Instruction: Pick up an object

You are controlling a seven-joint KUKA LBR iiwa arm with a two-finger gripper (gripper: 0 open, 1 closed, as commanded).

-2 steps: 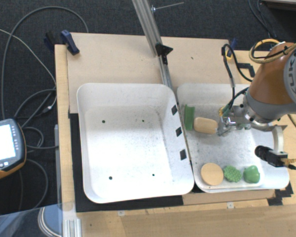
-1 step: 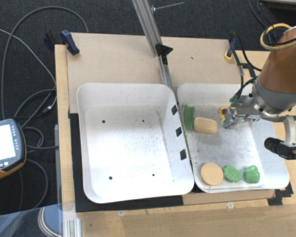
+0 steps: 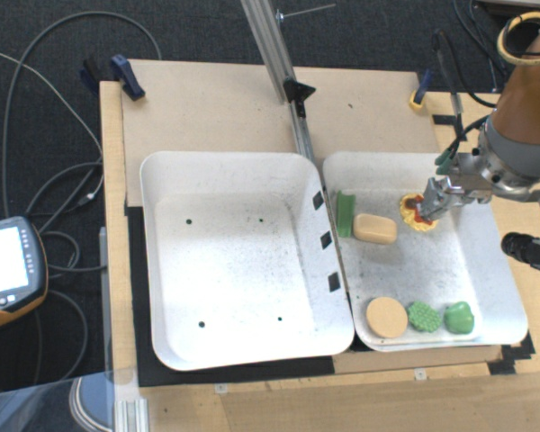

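Observation:
The right bin [image 3: 486, 268] holds several small objects. A yellow and red object [image 3: 412, 214] lies near its back right. My gripper [image 3: 432, 205] hangs right over that object's right side and covers part of it; I cannot tell whether it touches it. A tan oval piece [image 3: 375, 229] lies just left of it, beside a green block [image 3: 345, 214] at the bin's left wall. Along the front edge sit a tan round disc [image 3: 386, 317], a bumpy green piece [image 3: 423, 316] and a glossy green piece [image 3: 459, 317].
The left bin [image 3: 162, 241] stands next to the right one. A metal rail [image 3: 279, 52] runs from the top down to the divide between the bins. Blue clamps [image 3: 126, 75] hold the board's back corners. A pendant [image 3: 4, 268] lies at far left.

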